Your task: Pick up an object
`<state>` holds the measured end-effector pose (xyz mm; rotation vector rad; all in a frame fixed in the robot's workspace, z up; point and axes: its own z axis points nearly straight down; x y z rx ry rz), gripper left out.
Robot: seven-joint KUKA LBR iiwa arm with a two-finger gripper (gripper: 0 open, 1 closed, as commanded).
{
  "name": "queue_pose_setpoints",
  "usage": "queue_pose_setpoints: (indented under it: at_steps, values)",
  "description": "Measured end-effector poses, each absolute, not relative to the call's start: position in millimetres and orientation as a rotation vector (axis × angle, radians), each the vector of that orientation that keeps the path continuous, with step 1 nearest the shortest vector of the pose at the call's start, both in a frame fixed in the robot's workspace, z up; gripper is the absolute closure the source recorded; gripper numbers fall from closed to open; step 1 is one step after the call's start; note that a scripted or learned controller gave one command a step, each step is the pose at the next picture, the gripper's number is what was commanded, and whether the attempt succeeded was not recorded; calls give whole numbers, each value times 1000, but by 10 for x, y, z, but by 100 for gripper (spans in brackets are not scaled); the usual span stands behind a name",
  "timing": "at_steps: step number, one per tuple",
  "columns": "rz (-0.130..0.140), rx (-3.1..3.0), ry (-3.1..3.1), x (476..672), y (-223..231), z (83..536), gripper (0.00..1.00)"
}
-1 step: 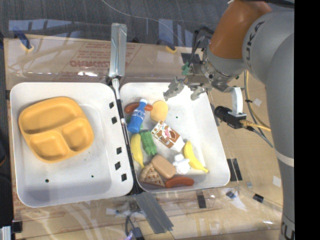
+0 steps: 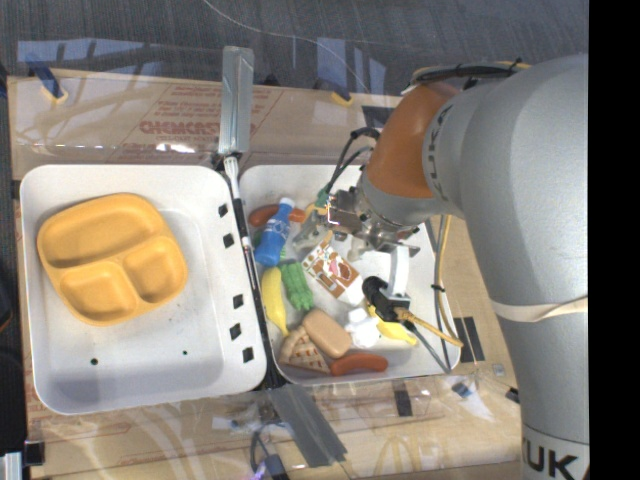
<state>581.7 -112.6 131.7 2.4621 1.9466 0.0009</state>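
Arm: grey KUKA arm with orange band (image 2: 405, 153) reaches in from the right, over the right-hand shallow white bin (image 2: 425, 363).
Gripper: gripper (image 2: 345, 230) is low over the upper middle of the right bin; whether it is clenched or released, cannot tell; its tips are lost against the clutter.
Candidate objects: blue plastic bottle with white cap (image 2: 273, 234) at the bin's left wall; yellow toy banana (image 2: 272, 298) and green toy vegetable (image 2: 295, 286) below it; brown-and-white printed snack packet (image 2: 331, 269) just under the gripper; tan toy bread slice (image 2: 327, 334) and red toy sausage (image 2: 358, 364) along the near edge.
Left bin: white bin (image 2: 150, 368) carries a yellow compartment tray (image 2: 110, 256) in its upper left part.
Progress: judged early to middle. Nothing looks lifted; all objects lie in the bin. Grasp, lift and clear still to do.
Nearest target: likely the snack packet or the bottle.
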Motion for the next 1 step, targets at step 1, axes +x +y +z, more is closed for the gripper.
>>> queue_pose_setpoints:
  at_steps: [1]
  values:
    - [-2,2546,1844,5411,-1352,918,0]
